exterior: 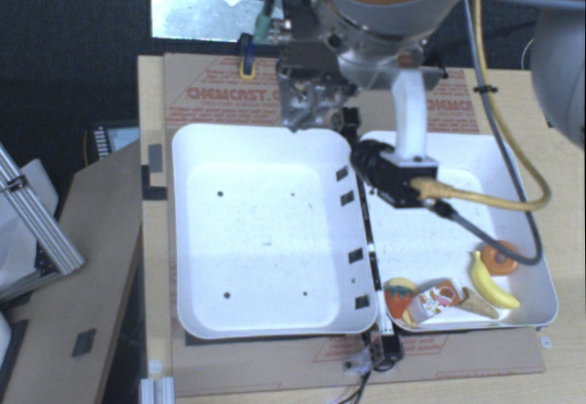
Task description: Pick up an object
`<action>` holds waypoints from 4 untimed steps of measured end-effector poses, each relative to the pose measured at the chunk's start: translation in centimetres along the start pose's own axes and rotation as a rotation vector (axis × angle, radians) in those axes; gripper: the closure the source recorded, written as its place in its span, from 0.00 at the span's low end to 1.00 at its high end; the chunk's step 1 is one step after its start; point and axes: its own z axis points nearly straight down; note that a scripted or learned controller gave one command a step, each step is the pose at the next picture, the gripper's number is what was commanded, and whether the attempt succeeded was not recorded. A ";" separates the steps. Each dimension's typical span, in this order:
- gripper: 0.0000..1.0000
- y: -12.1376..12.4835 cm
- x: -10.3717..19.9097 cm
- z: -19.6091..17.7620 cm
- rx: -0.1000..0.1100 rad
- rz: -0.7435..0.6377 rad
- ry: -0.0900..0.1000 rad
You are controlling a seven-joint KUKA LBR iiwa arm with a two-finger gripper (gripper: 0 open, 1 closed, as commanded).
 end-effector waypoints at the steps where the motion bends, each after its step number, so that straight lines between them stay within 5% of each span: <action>1: 1.00 0.0 -4.8 2.6 0.001 0.009 -0.002; 2: 1.00 0.0 0.3 -0.2 -0.004 -0.003 0.003; 3: 1.00 -0.2 -0.1 18.9 0.015 0.004 -0.008; 4: 0.00 0.0 0.0 18.0 0.000 0.005 0.000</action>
